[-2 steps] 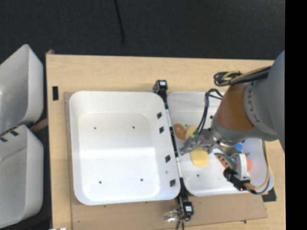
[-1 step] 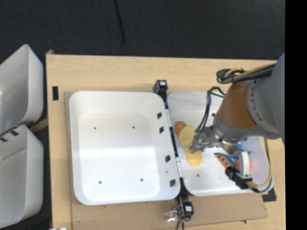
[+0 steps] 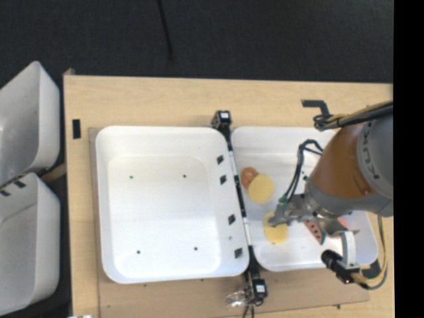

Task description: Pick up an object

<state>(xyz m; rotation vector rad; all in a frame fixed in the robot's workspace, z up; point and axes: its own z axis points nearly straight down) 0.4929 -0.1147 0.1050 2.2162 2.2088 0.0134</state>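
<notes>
My gripper [image 3: 281,217] hangs low in the right bin [image 3: 265,144], right above a pale yellow round object [image 3: 276,234] near the bin's front left. Further back on the left side lies a second yellow round piece [image 3: 261,187] with a small orange-brown object [image 3: 248,175] touching its far left edge. A reddish-brown object [image 3: 313,229] lies on the bin floor just right of the gripper, partly under the arm. The arm hides the rest of the right bin's middle.
The left bin [image 3: 165,204] sits beside the right one, with a divider rail [image 3: 233,191] between them. Two white boxes [image 3: 23,177] stand off the bench at the left. The wooden bench [image 3: 165,101] surrounds both bins.
</notes>
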